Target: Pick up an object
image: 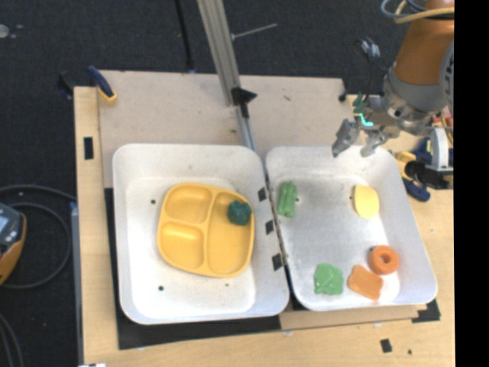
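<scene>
My gripper [356, 143] hangs over the far rim of the right bin [328, 163], its two fingers spread open with nothing between them. Below it in that bin lie a pale yellow piece [366, 201], a light green oblong piece [287, 199] by the left wall, an orange ring [384, 259], an orange wedge [365, 282] and a green lump [328, 280]. In the left bin [137, 205] sits a yellow divided plate [200, 232] with a dark green ball-like piece [240, 212] in its upper right compartment.
A slanted aluminium post [221, 48] rises from the bench behind the gap between the bins. Clamps and cables [424, 167] crowd the right edge beside the right bin. Bare wooden bench [168, 105] lies behind both bins.
</scene>
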You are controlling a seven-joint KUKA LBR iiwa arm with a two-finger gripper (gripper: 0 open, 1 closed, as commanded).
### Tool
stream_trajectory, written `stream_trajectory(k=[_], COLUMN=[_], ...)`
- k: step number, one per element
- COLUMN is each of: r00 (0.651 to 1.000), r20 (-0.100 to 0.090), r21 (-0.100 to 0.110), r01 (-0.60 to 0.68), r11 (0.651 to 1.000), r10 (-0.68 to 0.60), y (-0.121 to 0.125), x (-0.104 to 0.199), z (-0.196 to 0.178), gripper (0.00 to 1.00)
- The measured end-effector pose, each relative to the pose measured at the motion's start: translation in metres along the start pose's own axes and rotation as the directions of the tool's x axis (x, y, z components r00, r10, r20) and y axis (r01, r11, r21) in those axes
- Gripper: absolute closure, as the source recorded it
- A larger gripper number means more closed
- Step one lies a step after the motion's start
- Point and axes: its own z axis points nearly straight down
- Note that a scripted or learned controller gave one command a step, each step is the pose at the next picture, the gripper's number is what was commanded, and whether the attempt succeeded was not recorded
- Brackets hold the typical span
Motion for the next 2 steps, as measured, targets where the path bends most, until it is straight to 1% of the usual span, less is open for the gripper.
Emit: stream_trajectory(k=[1, 2], r00=[1.0, 1.0], r20=[0.001, 0.002], r21=[-0.005, 0.0], r01=[0.001, 0.0], r11=[1.0, 1.0], r10=[-0.001, 0.0], y=[0.001, 0.004], x=[0.0, -0.004], z=[-0.003, 0.059], gripper=[0.0, 0.0])
